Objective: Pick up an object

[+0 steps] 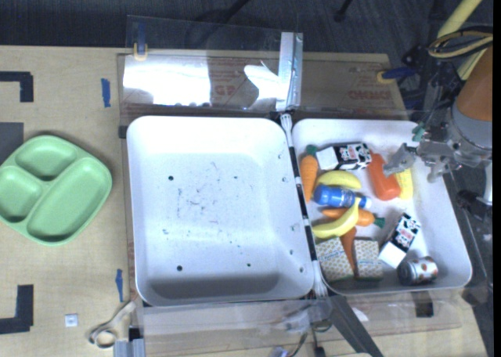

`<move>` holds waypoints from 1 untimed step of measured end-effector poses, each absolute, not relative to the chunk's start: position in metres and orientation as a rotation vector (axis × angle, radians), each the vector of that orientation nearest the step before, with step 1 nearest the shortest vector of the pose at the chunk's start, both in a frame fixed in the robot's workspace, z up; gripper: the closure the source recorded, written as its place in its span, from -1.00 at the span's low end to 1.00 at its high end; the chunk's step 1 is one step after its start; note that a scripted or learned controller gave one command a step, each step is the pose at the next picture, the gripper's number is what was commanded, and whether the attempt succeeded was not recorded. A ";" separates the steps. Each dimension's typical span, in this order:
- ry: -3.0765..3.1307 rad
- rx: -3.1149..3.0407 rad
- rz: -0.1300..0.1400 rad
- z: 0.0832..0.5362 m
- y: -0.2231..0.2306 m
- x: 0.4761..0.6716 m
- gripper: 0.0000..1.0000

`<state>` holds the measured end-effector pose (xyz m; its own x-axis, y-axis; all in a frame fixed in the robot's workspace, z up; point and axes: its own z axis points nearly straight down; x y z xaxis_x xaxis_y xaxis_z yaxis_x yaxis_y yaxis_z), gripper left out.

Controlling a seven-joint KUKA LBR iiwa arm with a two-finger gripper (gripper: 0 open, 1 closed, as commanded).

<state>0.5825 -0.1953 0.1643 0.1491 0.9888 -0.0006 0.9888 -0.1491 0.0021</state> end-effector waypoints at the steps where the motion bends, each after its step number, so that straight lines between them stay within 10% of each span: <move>1: 2.091 2.348 0.016 0.097 -0.204 0.604 -1.00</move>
